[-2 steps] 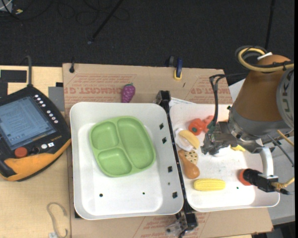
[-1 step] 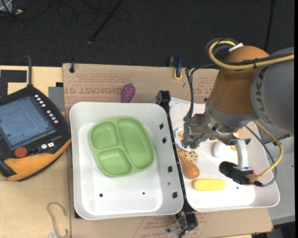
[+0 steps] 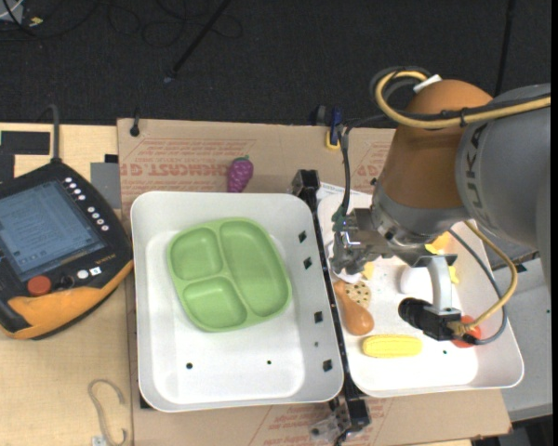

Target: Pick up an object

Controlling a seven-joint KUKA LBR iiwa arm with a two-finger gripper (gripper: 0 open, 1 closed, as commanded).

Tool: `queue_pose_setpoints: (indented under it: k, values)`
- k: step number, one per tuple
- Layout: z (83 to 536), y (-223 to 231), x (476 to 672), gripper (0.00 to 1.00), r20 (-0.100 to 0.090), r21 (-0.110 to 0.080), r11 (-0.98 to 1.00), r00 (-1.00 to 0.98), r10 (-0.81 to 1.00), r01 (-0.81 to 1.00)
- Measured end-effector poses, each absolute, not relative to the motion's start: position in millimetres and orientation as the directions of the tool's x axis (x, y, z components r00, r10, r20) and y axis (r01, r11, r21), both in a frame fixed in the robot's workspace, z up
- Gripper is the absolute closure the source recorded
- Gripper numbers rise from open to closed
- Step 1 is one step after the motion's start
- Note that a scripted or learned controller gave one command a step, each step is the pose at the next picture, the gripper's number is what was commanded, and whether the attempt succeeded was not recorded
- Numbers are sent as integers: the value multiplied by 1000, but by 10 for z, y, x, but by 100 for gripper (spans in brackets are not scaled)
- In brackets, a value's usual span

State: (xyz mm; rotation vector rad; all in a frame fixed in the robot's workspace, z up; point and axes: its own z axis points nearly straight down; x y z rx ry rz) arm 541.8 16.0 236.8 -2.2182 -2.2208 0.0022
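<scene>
I see the arm reaching in from the right, bent over the right bin. The hand is low at the far-left part of this bin, close to the wall btw. the two bins. From this angle I cannot tell if the hand is released or clenched.

The objs. for the task lie in the right bin. A brown toy food piece, w/ a pale speckled part at its far end, lies at the left side of the bin, just on the near side of the hand. I cannot tell if they touch. A long yellow toy lies flat to the right of the brown one, closer to the near wall. It is close to the brown piece but apart from it. A small yellow piece shows more to the right, partly hidden by the arm, so its shape is not clear to me.

The left bin holds a green plate w/ 3 compartments, approx. in the middle and turned a little.

Both bins stand on a cardboard sheet on the table. On the cardboard, just beyond the far wall of the left bin, lies a small purple toy. At the far left of the table is the control pendant, w/ a grey screen and an orange body. A metal hook lies at the near left, beside the left bin.
</scene>
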Motion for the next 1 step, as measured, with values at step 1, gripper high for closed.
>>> queue_pose_setpoints:
  k: [1]
  values:
    - [2225, 246, 5416, 100, 0, -6, -1, 1, 1000, 1000]
